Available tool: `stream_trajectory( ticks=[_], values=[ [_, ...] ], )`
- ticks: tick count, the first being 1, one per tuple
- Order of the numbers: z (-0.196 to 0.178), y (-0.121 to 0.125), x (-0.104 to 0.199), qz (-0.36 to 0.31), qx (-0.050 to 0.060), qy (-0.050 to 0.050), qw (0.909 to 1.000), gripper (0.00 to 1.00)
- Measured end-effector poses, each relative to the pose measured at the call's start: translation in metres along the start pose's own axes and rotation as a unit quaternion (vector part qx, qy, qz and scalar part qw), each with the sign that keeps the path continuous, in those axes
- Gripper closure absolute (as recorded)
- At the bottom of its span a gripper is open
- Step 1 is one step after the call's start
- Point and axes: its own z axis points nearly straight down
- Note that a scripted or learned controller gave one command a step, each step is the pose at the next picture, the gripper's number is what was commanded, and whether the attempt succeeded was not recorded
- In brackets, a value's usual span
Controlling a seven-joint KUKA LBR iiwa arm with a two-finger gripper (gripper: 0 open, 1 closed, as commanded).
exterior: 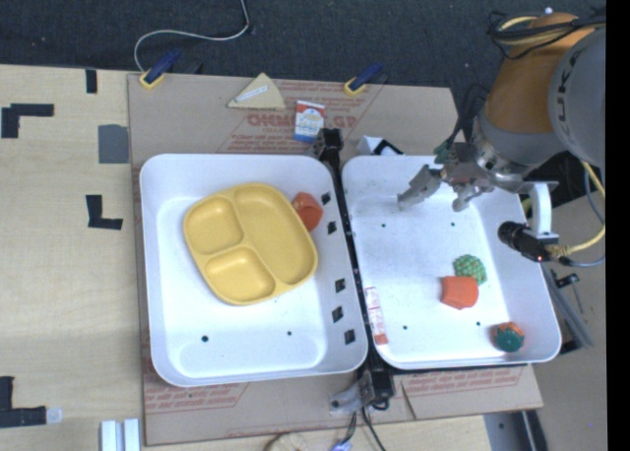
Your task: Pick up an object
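Your hand hangs over the upper part of the right bin with its two grey fingers spread apart and nothing between them, so I judge the pick is not yet done. Near the bin's lower right lie an orange block, a knobbly green ball and a small teal-orange toy, all apart from the hand. A smooth yellow divided plate fills the left bin.

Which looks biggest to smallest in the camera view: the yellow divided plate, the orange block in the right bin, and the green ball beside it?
1. yellow divided plate, by far the largest.
2. orange block.
3. green ball, only slightly smaller than the block; that pair is close.
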Motion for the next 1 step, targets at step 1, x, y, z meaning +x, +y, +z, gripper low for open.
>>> stream_trajectory(
  ticks=[1],
  values=[
    [0.1128,-0.0483,-0.0387,0.001,-0.001,-0.001,1.0000,0.00]
  ],
)
